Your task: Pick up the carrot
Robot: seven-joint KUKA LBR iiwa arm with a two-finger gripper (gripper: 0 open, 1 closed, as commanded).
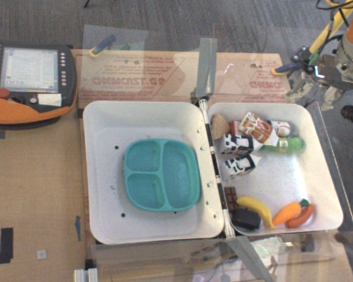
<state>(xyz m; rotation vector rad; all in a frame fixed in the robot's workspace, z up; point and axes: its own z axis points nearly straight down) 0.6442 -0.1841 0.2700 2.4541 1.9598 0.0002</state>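
Carrot (288, 212) beside banana (257, 207)

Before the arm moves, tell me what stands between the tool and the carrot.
Nothing visible blocks a descent. The tool hangs beyond the right white bin's far right corner; the orange carrot lies uncovered at the near right, flanked by a yellow plastic banana and a red toy touching it.

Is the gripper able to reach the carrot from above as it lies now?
Probably yes. The carrot lies uncovered near the right bin's front corner; the banana close beside it may crowd the gripper, which is at the back edge.
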